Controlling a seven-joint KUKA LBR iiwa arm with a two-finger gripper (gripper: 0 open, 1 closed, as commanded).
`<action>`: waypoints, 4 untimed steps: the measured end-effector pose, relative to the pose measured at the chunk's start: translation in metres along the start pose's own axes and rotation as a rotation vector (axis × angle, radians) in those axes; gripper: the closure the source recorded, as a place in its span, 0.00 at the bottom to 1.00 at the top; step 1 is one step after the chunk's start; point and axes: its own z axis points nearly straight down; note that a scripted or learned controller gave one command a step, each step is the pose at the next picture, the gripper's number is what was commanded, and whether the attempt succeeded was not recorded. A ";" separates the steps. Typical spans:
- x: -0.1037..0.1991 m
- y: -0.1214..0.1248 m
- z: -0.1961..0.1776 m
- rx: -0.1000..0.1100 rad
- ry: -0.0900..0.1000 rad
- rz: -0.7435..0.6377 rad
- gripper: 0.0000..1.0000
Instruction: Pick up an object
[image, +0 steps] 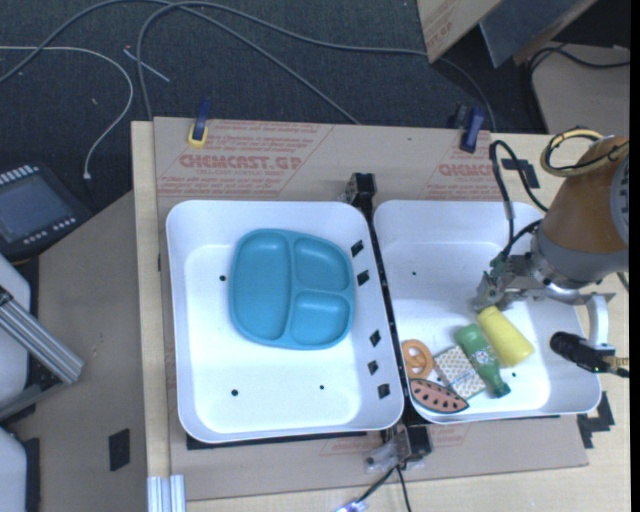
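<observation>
In the right bin (440, 240), several small items lie bunched near the front. A yellow rounded block (507, 336) is the farthest back, and a green bottle (483, 358) lies against its front left side. Left of these are a checkered cracker (457, 371), a brown pretzel (416, 357) and a watermelon slice (440, 398) at the bin's front rim. My gripper (497, 290) hangs low over the bin floor, just behind the yellow block and close to its back end. Nothing shows in its grasp.
A blue divided plate (293, 288) lies in the left bin (200, 380). The arm's orange band and grey wrist (585, 225) rise over the right bin's right side. A raised divider (372, 290) with black clips separates the bins. Bare white floor fills the right bin's back half.
</observation>
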 end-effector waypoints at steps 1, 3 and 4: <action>0.001 0.002 -0.065 -0.006 -0.003 -0.002 1.00; 0.003 0.005 -0.136 -0.004 -0.002 -0.002 1.00; 0.058 0.027 -0.125 -0.001 0.000 -0.007 1.00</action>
